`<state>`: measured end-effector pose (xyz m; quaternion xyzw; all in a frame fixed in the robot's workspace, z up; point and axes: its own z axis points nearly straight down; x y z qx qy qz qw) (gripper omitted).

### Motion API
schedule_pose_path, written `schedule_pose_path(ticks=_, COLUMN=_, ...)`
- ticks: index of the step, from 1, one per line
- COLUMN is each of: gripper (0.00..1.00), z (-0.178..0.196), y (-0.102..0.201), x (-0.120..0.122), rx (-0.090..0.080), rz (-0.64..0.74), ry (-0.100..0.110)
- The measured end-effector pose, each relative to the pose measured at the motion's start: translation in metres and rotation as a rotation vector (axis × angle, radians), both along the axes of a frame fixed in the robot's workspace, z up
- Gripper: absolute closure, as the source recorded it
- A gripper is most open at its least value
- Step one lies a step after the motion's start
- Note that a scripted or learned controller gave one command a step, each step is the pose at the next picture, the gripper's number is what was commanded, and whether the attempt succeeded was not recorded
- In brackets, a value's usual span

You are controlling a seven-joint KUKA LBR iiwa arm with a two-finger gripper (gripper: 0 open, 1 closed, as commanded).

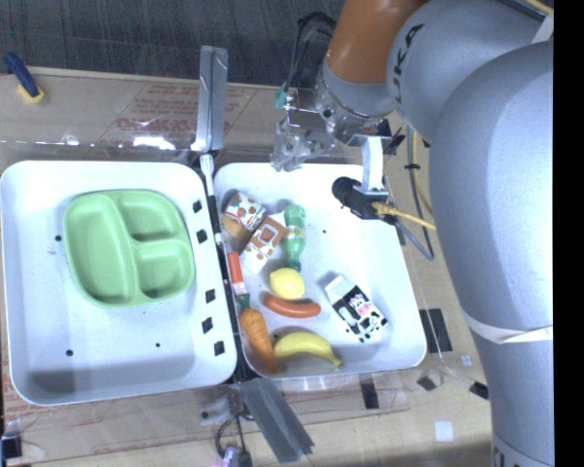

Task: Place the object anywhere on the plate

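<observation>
Near the right bin's (399, 343) front edge lie a banana (307, 348) and a carrot (257, 339), with a sausage (292, 307) and a lemon (287, 282) behind them. These look like light, stiff, smooth plastic toys, best pinched across the middle. The green plate (127, 246) sits in the left bin (39, 358). Over the right bin's far edge hangs the gripper (294, 149); how far it is open cannot be told, and nothing visible sits in it.

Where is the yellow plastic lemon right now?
The yellow plastic lemon lies in the right white bin, just above the red toy sausage and below the green bottle.
</observation>
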<state>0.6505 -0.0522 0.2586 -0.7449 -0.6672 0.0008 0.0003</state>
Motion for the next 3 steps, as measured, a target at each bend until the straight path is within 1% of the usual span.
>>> schedule_pose_path(ticks=1, gripper=1.00, z=0.041, y=0.023, x=0.006, rx=0.000, rz=-0.141, ry=0.000)
schedule_pose_path(ticks=2, gripper=1.00, z=0.007, y=0.010, x=-0.099, rx=-0.001, rz=-0.448, ry=0.006)
schedule_pose_path(ticks=3, gripper=1.00, z=0.009, y=0.018, x=-0.012, rx=0.000, rz=-0.423, ry=0.002)
